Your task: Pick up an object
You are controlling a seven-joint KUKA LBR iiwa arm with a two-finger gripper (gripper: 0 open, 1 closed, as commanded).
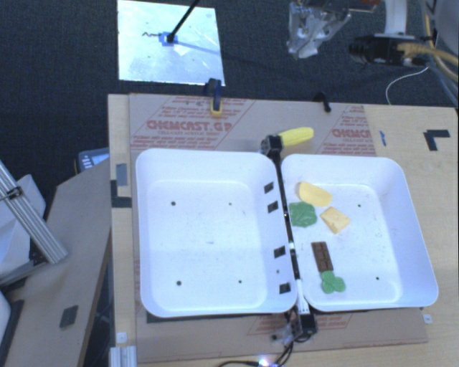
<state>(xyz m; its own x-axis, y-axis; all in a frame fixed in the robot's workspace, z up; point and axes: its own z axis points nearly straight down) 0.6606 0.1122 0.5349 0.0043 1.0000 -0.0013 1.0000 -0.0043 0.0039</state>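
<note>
brown bar [321, 256] lengthwise, near-far in bin

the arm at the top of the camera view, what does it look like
Little of it is in frame. The hand is a pale grey, translucent-looking metal-and-plastic assembly tapering downward, with a sliver of orange at the top edge just above it. Beside it sit a white cylindrical part and a black fitting with yellow and white cables trailing away.
</note>
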